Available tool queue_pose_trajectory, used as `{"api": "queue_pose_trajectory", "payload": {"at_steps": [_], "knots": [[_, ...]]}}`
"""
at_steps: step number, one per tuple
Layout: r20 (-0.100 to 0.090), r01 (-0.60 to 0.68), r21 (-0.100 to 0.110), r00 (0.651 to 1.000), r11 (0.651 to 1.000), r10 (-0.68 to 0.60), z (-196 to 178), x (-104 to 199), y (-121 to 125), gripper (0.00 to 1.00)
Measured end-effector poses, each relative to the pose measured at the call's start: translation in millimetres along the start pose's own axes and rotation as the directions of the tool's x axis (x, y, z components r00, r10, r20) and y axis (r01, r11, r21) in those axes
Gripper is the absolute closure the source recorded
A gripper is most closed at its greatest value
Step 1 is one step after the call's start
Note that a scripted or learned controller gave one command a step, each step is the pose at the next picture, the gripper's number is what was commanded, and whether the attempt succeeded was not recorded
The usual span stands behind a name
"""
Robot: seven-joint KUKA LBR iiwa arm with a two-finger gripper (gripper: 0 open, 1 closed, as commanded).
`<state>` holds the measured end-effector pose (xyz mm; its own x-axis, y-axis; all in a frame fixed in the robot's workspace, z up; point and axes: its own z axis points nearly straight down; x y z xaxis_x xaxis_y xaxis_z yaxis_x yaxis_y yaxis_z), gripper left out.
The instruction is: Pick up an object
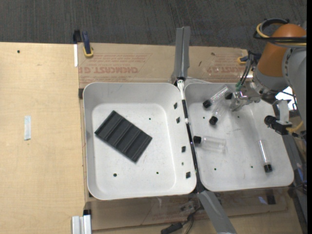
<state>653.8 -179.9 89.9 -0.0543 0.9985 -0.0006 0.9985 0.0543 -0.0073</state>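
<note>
A pale wooden bench (39, 130) carries two shallow white plastic bins set side by side, their inner rims touching along a seam with small black clips. The left bin (90, 145) sits just beside the right bin (243, 182). Under both lies a flat sheet of brown cardboard with reversed red lettering (117, 67), showing beyond the bins' far rims. A small blue and yellow clamp (85, 45) grips the cardboard's far left corner. Well apart, on the bare wood to the left, lies a short strip of pale tape (27, 128).
</note>
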Motion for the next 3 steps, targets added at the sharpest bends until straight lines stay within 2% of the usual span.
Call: {"api": "queue_pose_trajectory", "payload": {"at_steps": [3], "knots": [[0.000,0.000,0.000,1.000,1.000,0.000,0.0,0.0,0.0,0.00]]}}
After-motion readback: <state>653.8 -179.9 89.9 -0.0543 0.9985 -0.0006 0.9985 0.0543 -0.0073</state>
